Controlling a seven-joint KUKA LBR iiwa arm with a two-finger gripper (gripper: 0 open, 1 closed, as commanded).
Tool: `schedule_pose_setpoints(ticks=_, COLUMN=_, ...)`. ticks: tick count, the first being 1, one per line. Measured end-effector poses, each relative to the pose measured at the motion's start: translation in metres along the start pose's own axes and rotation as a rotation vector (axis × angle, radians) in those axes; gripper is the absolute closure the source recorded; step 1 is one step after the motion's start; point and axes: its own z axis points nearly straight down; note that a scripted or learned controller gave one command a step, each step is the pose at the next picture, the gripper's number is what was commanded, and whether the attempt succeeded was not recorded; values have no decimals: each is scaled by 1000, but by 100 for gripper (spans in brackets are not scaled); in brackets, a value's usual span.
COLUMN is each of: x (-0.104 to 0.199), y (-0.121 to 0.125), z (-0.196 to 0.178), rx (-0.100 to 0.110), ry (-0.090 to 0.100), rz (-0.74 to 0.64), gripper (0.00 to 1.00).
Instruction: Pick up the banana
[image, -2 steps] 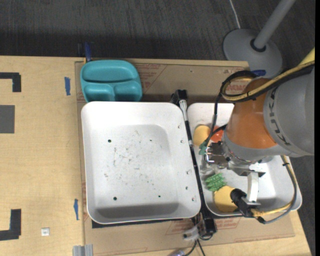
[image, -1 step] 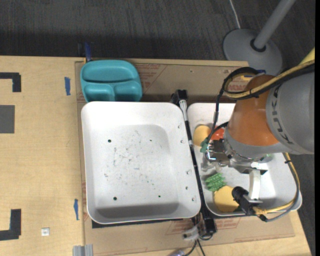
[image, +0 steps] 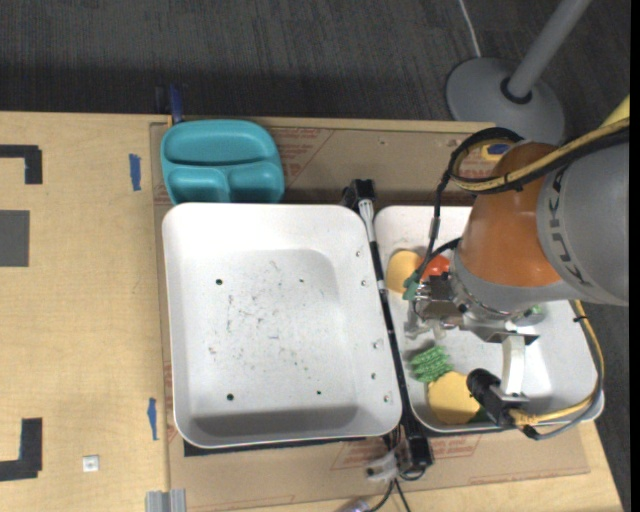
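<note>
A teal divided tray (image: 221, 160) sits on the bench just behind the left white bin (image: 275, 320), which has only scuff marks and specks on its floor. In the right white bin (image: 575, 385), going left to right: a yellow rounded piece (image: 402, 268) at the back left, next to something orange-red (image: 437, 267); a small green item (image: 430, 362); and a yellow object (image: 452, 397), probably the banana, at the front edge. The arm's orange band (image: 505, 235) and wrist hang over this bin, with the gripper (image: 440, 305) low between the yellow pieces; whether its fingers are open or closed cannot be told, and nothing is seen between them.
</note>
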Motion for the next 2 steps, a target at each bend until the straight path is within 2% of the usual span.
schedule_pose_setpoints(ticks=1, x=0, y=1, z=-10, rx=-3, ry=0, rz=-1, gripper=100)
schedule_pose_setpoints(ticks=2, x=36, y=-9, z=16, rx=16, ry=7, rz=-49, gripper=100)
